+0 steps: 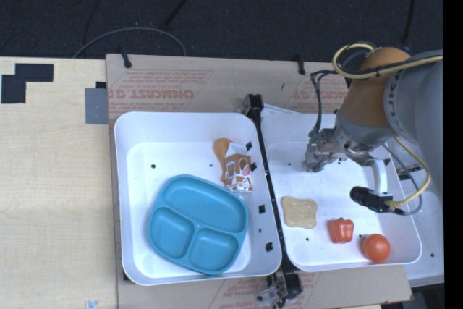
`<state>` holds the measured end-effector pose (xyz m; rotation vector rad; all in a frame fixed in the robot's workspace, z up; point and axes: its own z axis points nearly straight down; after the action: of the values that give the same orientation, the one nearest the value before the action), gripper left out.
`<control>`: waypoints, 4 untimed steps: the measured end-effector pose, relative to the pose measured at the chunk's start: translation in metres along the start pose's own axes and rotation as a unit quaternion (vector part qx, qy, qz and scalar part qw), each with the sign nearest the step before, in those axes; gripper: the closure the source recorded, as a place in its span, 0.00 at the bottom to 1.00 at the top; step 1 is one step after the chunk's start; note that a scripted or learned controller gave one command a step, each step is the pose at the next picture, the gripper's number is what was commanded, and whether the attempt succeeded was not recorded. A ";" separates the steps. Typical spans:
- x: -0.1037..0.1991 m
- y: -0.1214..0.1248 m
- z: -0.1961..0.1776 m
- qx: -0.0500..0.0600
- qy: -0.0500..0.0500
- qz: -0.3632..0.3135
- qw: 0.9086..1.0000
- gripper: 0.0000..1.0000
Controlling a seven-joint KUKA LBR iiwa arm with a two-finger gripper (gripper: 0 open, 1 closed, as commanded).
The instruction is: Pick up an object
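End effector (pixel 315 159) lowered over bare bin (pixel 304 128) floor, its opening not discernible.
Nothing is seen gripped; toast (pixel 299 212) lies at 6 o'clock, so an empty closure could result.

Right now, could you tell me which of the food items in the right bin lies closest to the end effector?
The pale toast slice, lying just below the end effector; the red pepper and orange tomato sit farther toward the bin's lower right corner.

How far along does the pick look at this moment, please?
Nothing looks picked yet. The gripper is low in the right bin, near its back wall. The toast slice, red pepper and tomato lie apart from it on the floor. Grasping and lifting remain.
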<state>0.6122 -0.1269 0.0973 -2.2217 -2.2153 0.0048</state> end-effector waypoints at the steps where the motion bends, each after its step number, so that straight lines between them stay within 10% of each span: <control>1: 0.002 -0.005 -0.061 -0.004 -0.001 0.000 1.000 1.00; 3: 0.000 -0.010 -0.164 -0.003 -0.001 -0.002 1.000 1.00; 4: 0.054 -0.013 -0.152 0.000 0.001 -0.003 1.000 1.00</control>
<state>0.6004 -0.0734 0.2490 -2.2138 -2.2227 0.0023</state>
